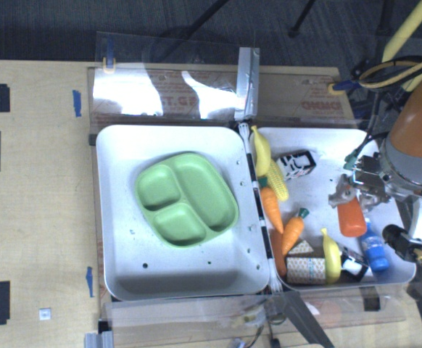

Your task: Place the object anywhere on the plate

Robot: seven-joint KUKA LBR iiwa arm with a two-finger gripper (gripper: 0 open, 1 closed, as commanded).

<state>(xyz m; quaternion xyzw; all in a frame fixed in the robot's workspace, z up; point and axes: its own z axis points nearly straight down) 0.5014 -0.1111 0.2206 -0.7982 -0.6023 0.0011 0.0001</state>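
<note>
The tool (356, 194) hangs low over the right bin (320, 140), directly above an orange bottle (352, 220); whether it grips I cannot tell. The green plate (185, 198) sits in the left bin (117, 216), well apart

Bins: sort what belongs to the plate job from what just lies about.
Job: green plate in the left bin; gripper over the orange object.
Lying about: corn, carrots, banana, blue bottle, black-and-white toy.
</note>
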